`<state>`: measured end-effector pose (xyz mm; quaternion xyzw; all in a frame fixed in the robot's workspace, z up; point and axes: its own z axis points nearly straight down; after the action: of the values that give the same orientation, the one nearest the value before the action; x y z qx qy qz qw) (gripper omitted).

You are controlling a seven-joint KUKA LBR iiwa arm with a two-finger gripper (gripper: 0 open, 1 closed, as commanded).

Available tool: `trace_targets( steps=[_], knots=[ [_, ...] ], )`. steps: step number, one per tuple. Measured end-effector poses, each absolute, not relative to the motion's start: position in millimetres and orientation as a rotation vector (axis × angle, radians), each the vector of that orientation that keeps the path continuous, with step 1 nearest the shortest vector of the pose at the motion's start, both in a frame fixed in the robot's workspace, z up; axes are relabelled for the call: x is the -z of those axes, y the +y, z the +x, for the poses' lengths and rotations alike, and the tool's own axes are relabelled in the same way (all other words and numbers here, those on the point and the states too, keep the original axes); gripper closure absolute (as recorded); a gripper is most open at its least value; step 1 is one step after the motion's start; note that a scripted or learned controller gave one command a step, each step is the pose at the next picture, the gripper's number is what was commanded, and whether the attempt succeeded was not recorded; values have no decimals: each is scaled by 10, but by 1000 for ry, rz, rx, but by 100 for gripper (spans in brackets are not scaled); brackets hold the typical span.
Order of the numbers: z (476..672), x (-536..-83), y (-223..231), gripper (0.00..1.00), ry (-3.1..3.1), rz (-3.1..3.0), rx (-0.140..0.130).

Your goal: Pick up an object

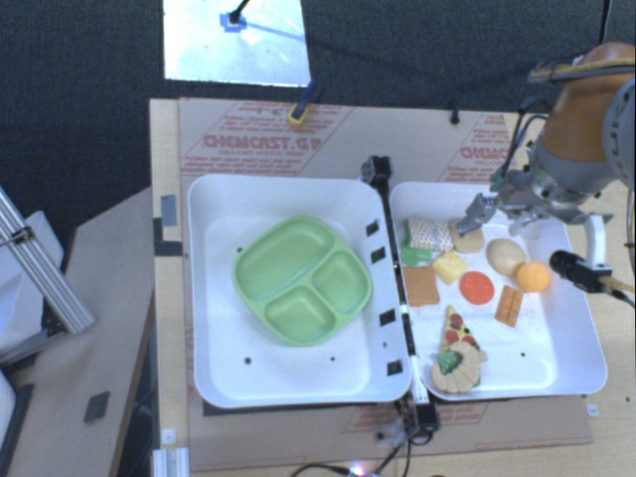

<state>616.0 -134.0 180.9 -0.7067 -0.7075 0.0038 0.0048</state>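
Bright, even light falls from above, and the two white bins [298,386] come close to washing out, their walls nearly shadowless. A shiny panel [237,28] at the top glares pale blue-white against the dark, grainy carpet. Shadows under the green divided plate [301,279] and toy food are short and soft. The whole picture is slightly soft; the arm [586,117] at the right looks blurred

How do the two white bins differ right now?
The left bin bears one large thing, a green divided plate; the right bin bears many small toy foods, among them a pizza slice, an orange ball and a red disc. The gripper hangs over the right bin's far end, not over the left bin. Both are shallow, white and sit side by side.
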Motion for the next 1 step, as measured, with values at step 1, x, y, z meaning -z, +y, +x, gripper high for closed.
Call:
trace_targets(
  steps=[1],
  knots=[
    [6191,-1892,-1339,0,-2226,-2219,1]
  ],
)
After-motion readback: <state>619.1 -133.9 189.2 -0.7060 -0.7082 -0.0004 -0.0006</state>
